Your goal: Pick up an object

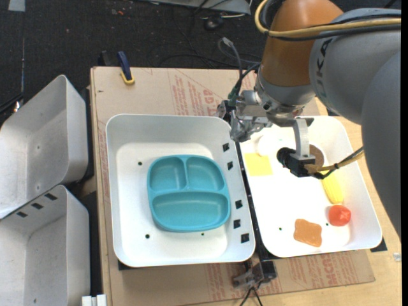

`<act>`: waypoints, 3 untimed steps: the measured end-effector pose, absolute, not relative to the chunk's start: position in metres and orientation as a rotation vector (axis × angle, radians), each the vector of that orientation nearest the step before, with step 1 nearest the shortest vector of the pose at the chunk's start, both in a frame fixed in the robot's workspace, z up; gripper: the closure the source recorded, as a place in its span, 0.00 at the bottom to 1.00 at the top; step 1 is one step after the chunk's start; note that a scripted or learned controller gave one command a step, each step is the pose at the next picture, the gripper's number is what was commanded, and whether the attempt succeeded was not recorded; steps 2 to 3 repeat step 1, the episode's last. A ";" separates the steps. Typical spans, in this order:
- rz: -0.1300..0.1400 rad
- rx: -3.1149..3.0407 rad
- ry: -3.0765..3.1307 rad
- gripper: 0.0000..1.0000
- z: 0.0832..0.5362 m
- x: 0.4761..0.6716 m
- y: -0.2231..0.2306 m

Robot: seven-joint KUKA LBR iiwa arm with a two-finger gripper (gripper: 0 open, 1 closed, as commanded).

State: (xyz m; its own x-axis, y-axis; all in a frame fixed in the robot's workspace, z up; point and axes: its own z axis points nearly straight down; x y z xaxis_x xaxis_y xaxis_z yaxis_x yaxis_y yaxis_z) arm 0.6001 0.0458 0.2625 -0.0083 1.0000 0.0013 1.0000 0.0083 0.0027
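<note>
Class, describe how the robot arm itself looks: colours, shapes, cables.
The arm is thick, smooth and grey, with a rounded orange band above the wrist. A yellow cable loops over that band. Below sits a small silver-grey metal tool with dark wiring.

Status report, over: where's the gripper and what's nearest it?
Gripper over right bin's far corner, beside left bin. Nearest: yellow square, white piece. Path to them looks clear.

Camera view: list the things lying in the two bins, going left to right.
Teal divided plastic tray → flat yellow square piece → flat orange piece → small red ball.
</note>
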 end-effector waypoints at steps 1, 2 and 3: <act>0.002 2.213 2.228 1.00 0.244 0.619 0.099; 0.002 2.213 2.228 1.00 0.244 0.619 0.099; 0.002 2.213 2.228 1.00 0.244 0.619 0.099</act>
